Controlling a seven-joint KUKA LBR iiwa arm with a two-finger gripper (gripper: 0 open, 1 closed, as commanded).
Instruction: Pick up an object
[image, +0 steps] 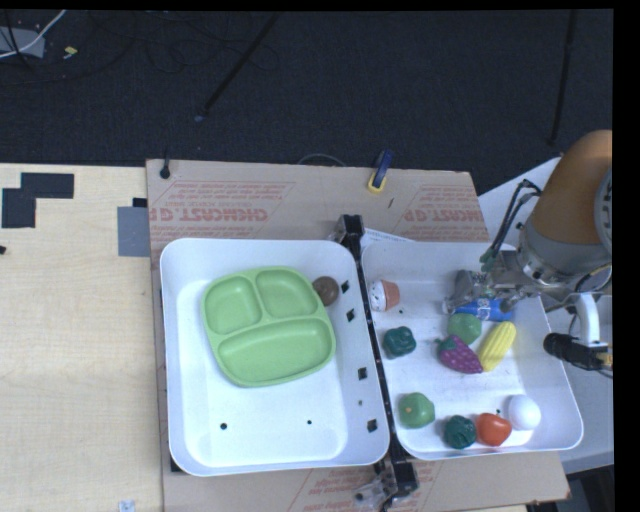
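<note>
Two shallow white bins side by side on a cardboard-covered bench, divided by a black centre rail

Left bin (190, 420):
- light green divided tray (268, 326), three compartments, lying flat in the upper half of the bin
- small brown round object (325, 290), touching the tray's upper right corner, near the rail

Right bin (560, 425):
- small white and orange item (383, 294), upper left, just beside the rail
- dark green bumpy piece (399, 341), below that item
- light green round piece (464, 326), directly beneath the gripper
- purple toy (459, 354), lying tilted, just below the light green round piece
- yellow corn cob (497, 343), tilted, just right of the purple toy and touching or nearly touching it
- green apple-like piece (416, 408), lower left
- dark green round piece (460, 431), near the lower edge
- red-orange tomato-like piece (493, 428), just right of the dark green round piece
- white egg (522, 411), touching or just beside the tomato-like piece, lower right

Arm: grey with orange band, reaching in from the right over the right bin. Gripper (480, 300) low over the upper middle of the right bin, a blue part visible at its tip, above the light green round piece and the top of the corn cob. Width of the claw cannot be told; no object is seen between the fingers

Bench edge: blue and yellow clip (379, 171) at the far cardboard edge
</note>
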